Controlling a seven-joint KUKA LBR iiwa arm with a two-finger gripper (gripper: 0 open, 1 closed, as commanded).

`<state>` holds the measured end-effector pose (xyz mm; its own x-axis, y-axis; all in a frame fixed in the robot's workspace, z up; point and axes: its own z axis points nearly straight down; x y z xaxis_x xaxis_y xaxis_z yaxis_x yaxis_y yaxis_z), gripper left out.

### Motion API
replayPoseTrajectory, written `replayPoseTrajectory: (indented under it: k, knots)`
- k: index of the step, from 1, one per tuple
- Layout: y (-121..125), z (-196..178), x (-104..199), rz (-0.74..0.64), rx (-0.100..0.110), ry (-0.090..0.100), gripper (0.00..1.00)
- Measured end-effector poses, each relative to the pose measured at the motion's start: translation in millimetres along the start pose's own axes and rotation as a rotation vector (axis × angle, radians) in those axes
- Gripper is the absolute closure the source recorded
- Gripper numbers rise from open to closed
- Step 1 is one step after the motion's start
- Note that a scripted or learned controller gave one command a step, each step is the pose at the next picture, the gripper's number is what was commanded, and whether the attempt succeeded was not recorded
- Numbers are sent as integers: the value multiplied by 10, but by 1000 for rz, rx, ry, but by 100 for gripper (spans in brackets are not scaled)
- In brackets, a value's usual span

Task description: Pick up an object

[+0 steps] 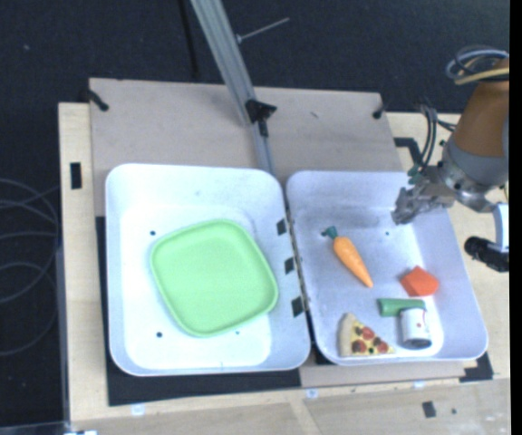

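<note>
above the carrot, toward the right bin's far right part, hangs the gripper, carrying nothing, w/ an orange block, a green-and-white can & a pizza slice nearer than the carrot, and a green plate off left in the other bin.

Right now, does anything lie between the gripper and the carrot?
Nothing visible does. The gripper hangs over the right bin's upper part; bare bin floor separates it from the carrot. The other toys lie nearer the bin's lower edge, off that line.
</note>
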<state>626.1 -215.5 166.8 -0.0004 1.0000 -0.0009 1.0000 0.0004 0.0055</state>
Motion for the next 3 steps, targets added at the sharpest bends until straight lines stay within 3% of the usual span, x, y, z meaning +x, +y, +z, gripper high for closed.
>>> replayPoseTrajectory:
  k: [2, 3]
  knots:
    - [103, -1047, 49, 0, 0, 0, 100]
    - [88, -973, 480, -2, 5, 1, 100]
